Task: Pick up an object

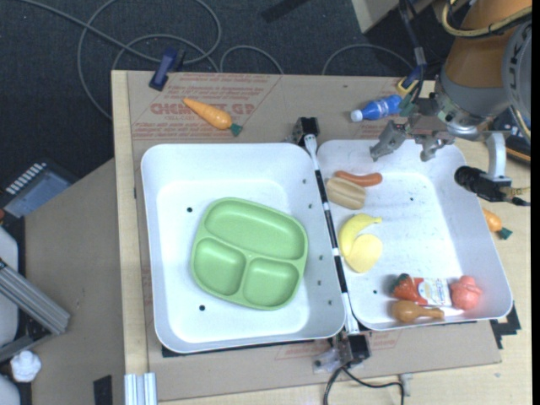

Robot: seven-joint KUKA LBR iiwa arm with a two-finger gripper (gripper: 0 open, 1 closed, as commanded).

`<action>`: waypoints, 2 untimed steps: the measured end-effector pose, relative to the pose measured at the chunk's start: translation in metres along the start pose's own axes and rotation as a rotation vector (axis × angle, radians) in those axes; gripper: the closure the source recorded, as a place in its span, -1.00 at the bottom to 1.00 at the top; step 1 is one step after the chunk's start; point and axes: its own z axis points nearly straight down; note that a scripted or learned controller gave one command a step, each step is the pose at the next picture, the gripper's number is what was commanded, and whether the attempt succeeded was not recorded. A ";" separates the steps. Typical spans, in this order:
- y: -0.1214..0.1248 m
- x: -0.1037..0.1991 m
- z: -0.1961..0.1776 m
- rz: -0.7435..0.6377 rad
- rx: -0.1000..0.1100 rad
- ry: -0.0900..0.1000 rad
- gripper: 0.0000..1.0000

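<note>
My gripper (408, 143) hangs open over the far edge of the right bin (472, 226), its two grey fingers spread apart with nothing between them. Just left and nearer than it lies a toy hot dog (351, 187). Further down the bin sit a yellow banana piece (361, 241), a red strawberry (407, 287), a small white packet (436, 290), a pink-orange fruit (466, 293) and a tan drumstick (412, 312).
The left bin (169, 184) holds a green divided tray (249, 251). Outside the bins lie an orange carrot (211, 114) at the back left, a blue bottle (377, 109) behind the right bin, and a small orange item (493, 223) by the right rim.
</note>
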 end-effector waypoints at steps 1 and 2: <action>0.007 0.002 0.124 0.000 0.000 0.000 -1.00; 0.022 0.021 0.124 -0.001 0.002 0.000 -1.00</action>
